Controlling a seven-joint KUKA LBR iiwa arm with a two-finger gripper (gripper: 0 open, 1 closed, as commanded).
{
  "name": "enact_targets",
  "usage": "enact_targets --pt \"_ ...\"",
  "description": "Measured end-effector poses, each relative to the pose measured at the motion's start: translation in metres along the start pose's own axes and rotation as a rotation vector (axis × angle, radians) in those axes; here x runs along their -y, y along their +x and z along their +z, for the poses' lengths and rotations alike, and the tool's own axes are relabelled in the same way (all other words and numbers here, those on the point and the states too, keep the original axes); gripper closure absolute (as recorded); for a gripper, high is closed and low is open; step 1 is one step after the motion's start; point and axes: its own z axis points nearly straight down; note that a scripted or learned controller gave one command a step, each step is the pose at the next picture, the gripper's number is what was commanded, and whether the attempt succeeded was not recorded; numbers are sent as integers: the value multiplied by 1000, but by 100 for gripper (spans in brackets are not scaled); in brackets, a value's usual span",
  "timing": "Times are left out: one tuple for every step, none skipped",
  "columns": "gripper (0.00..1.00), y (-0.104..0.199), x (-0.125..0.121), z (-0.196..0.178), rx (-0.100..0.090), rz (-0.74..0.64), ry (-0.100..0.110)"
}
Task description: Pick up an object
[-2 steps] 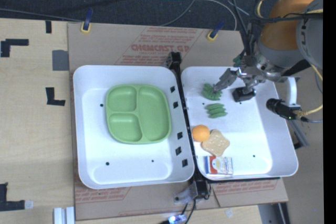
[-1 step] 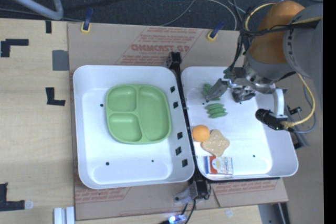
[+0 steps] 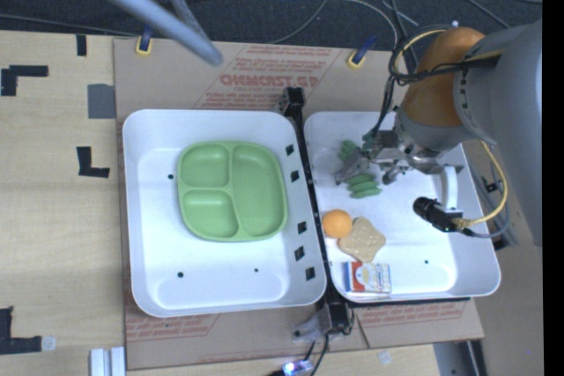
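- One pale wooden worktop (image 3: 53, 233) carries everything, with a few black tape marks on its left part
- On it lies a brown cardboard sheet (image 3: 264, 70) with red print, and both bins sit on that sheet
- Two shallow white bins stand side by side, touching along a dark middle seam: the left bin (image 3: 220, 282) and the right bin (image 3: 423, 269)
- Grey arm (image 3: 511, 92) comes in from the right over the right bin, its orange band (image 3: 445, 88) above the wrist
- Green plate (image 3: 233, 189) with three compartments lies flat in the middle of the left bin
- The gripper (image 3: 366, 165) is low over the far left part of the right bin; whether it is open or closed cannot be told from this slant
- Small carton (image 3: 367, 278), red, white and blue, lies at the near wall of the right bin
- Tan cracker (image 3: 363, 239) lies just beyond the carton, near the bin's left wall
- Green thing (image 3: 361, 185) lies on the right bin's floor right at the gripper, just below it in the view; whether the two touch cannot be told
- Orange ball (image 3: 337, 224) sits touching the cracker's far left edge, between it and the green thing
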Motion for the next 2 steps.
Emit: enact_targets --pt "100 1 -1 -13 0 -2 -2" --pt "100 1 2 -54 -1 0 -4"
